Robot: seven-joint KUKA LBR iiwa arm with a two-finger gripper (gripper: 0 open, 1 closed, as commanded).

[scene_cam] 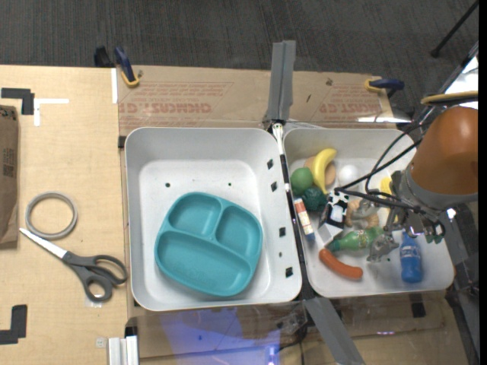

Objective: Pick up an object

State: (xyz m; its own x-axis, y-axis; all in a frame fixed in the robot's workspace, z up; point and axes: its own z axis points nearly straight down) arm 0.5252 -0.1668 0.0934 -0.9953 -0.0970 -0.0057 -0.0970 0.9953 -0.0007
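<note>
While the gripper (380,238) hangs low in the right bin (365,284), grip unreadable, pick one toy near its front edge, the bottle (410,262).

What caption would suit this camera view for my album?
Robot arm over the right bin of toys and food; a teal tray in the left bin; scissors beside.

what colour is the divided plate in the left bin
Teal, seen in the camera view: divided plate in the left bin.

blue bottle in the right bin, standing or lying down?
Lying down: the blue bottle rests on its side on the right bin's floor.
</note>
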